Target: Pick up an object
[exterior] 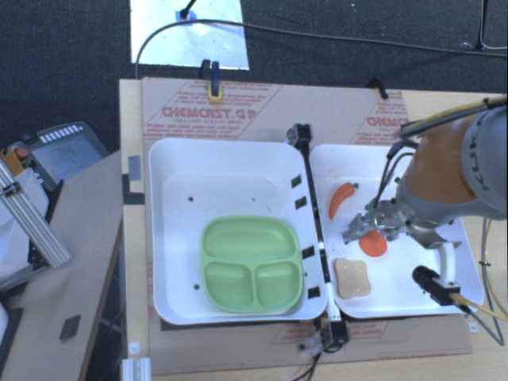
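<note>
Hovering low for a grab, the gripper (367,230) has a tomato (373,244) just below; grip state unclear, pepper (341,198) beyond

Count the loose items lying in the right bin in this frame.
3: an orange carrot near the bin's left wall, a red round piece under the gripper, and a tan bread slice toward the front. The arm may hide more.

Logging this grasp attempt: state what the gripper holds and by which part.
It cannot be told. The gripper sits in the right white bin touching or just over the round red-orange object, but no grasp is visible.
</note>
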`<move>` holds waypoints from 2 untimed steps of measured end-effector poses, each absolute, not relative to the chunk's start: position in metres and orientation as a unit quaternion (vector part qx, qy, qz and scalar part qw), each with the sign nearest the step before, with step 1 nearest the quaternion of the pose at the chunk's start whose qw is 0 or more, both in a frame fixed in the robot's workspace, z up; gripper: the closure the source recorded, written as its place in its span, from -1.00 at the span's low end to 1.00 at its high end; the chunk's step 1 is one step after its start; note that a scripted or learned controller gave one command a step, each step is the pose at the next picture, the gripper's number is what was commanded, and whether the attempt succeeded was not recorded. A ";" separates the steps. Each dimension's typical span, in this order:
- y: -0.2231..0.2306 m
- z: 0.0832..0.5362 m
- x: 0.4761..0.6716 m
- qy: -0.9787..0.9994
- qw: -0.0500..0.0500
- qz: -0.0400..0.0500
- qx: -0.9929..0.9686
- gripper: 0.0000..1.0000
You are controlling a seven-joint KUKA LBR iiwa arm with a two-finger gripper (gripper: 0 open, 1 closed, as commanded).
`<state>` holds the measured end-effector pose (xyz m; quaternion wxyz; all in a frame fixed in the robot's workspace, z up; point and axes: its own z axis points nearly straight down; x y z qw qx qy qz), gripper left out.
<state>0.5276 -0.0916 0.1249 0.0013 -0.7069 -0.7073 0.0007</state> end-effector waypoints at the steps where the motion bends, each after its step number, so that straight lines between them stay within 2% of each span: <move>1: -0.091 0.084 0.529 -0.708 -0.001 -0.001 -0.707 -1.00; 2: -0.093 0.098 0.531 -0.707 -0.005 -0.002 -0.707 1.00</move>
